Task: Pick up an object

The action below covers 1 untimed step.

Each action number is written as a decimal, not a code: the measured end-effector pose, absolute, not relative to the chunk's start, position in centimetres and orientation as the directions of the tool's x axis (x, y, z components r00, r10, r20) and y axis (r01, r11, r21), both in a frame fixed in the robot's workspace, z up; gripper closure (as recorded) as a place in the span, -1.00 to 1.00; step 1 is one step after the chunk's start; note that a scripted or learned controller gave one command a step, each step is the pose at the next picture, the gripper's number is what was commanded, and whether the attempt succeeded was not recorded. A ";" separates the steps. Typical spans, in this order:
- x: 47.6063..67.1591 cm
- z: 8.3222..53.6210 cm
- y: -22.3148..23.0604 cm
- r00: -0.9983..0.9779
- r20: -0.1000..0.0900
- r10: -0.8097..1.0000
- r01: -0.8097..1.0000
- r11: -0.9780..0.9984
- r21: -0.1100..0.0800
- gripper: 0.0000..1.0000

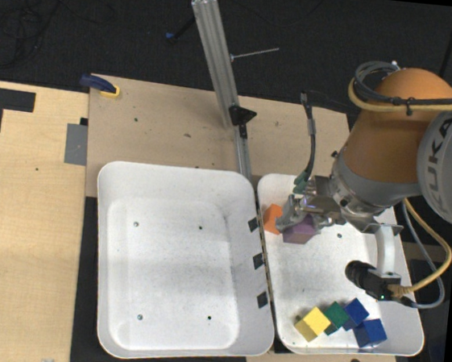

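The arm (400, 147) reaches in from the right, its big orange band hanging over the top of the right bin (403, 338). The hand (305, 213) is down low at the bin's upper left corner, right on top of a purple block (300, 230). The block sits just under the metal fingers and looks to be touching them, but whether it is actually pinched between them I cannot tell from this angle, nor whether the hand is open or closed. Just to the left of it, tight against the bin's left wall, is an orange block (272, 217), close beside the purple one.

Down in the lower part of the same bin is a small cluster: a yellow block (313, 323), a green block (335, 318) touching it, then a blue block (356, 309) and another blue block (370, 333) near the bottom rim. This cluster lies well apart from the hand.

The left bin (127, 197) sits alongside on the table (159, 128), joined to its neighbour by black clips (258, 261). A slanted metal rail (220, 58) rises behind the bins.
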<state>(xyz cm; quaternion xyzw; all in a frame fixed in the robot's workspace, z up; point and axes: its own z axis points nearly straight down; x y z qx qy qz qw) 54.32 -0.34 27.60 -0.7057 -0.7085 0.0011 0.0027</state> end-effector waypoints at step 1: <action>52.8 25.5 4.8 -0.005 0.002 1.000 1.000 0.005 -0.007 1.00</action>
